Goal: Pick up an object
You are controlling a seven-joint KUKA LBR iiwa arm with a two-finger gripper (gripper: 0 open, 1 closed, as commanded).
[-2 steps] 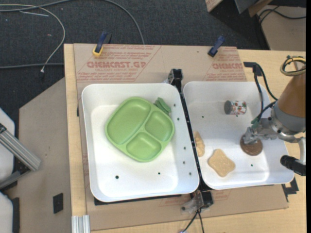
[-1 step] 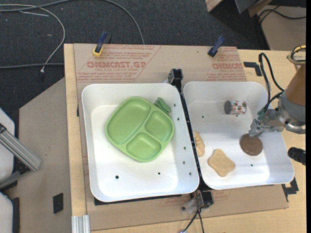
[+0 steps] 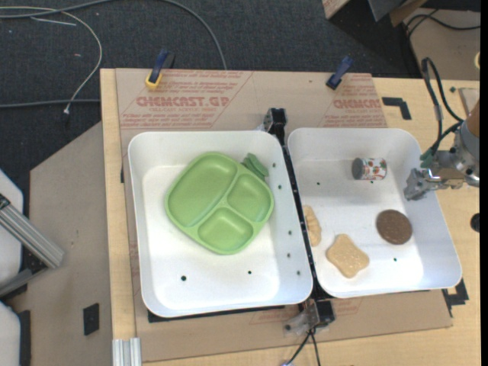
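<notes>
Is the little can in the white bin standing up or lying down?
Lying down. The small can rests on its side in the right bin, its grey end facing left and its printed side showing.

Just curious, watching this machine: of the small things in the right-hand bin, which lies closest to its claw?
The small can lying on its side, white with a grey end, level with the gripper; the brown disc lies lower.

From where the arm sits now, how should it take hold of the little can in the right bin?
Grip the little can across its round body, coming down from above. It lies on its side with its axis roughly left to right, so the fingers should close on the curved sides front and back. Bare floor surrounds it, and the gripper is just to its right.
</notes>
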